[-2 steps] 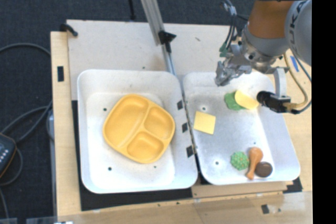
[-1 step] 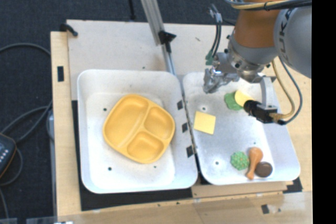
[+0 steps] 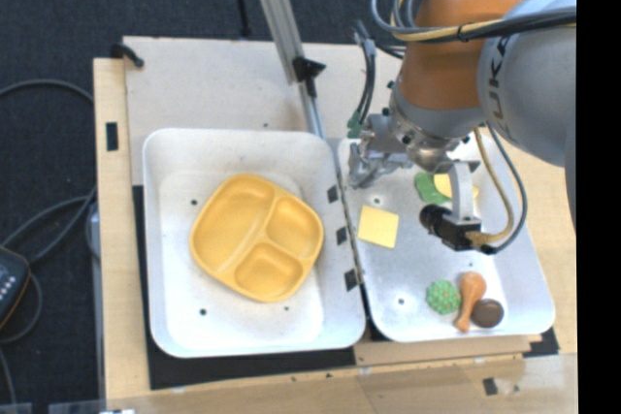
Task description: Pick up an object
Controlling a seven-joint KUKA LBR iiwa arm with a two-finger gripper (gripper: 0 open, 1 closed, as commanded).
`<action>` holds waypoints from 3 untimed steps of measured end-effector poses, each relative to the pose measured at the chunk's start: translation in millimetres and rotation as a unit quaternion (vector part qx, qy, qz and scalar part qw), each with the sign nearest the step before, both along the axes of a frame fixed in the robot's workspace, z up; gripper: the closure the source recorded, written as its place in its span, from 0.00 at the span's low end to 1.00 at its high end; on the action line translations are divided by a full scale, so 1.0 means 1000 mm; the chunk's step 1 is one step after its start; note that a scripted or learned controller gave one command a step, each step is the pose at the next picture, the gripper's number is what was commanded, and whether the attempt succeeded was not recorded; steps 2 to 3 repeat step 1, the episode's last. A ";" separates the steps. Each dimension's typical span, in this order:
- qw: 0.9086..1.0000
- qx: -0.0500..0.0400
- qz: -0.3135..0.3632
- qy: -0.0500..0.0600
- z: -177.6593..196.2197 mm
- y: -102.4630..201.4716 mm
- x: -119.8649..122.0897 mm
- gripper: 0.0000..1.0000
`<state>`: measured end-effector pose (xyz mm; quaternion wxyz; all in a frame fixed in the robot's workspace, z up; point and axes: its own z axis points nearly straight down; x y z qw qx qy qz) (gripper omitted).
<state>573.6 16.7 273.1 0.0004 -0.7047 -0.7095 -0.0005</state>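
My gripper (image 3: 363,166) hangs over the far left part of the right bin (image 3: 408,305), close to the wall between the two bins. Just in front of it a flat yellow square (image 3: 378,227) lies on the bin floor, apart from the gripper. A green piece (image 3: 427,185) and a small yellow piece (image 3: 443,185) lie partly hidden under the wrist. Near the bin's front right corner sit a bumpy green lump (image 3: 442,297), an orange drumstick (image 3: 469,299) and a brown round piece (image 3: 488,312). Nothing shows in the gripper.
A yellow divided plate (image 3: 256,237) lies in the middle of the left bin (image 3: 165,160). A slanted metal rail (image 3: 281,24) rises behind the bins. A black cable fitting (image 3: 452,227) hangs from the wrist over the right bin.
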 end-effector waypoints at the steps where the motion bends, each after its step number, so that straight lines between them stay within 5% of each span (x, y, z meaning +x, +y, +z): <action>1: 1.000 0.000 0.000 0.001 -0.028 0.045 -0.022 1.00; 3: 1.000 0.000 0.000 0.001 -0.028 0.045 -0.022 1.00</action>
